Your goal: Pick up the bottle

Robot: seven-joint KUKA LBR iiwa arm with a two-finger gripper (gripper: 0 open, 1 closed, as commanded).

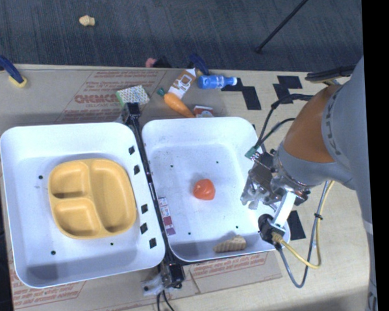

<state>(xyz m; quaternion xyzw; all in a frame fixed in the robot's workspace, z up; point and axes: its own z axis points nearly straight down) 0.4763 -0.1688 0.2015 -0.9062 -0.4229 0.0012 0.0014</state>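
Note:
A small blue bottle (213, 82) lies on its side on the cardboard behind the right bin (180, 136), outside both bins. My gripper (254, 195) hangs over the right rim of the right bin, far from the bottle and nearer the camera. Nothing shows held in it. In that bin a red-orange round item (204, 189) sits near the middle, to the left of the gripper. A tan bread-like piece (230, 244) lies by the front wall.
The left bin (18, 148) holds a yellow divided plate (91, 196). Behind the bins lie an orange carrot-like item (177, 105), a white and orange pack (183, 83) and a green patterned packet (132, 95). A yellow cable (303, 260) loops below the wrist.

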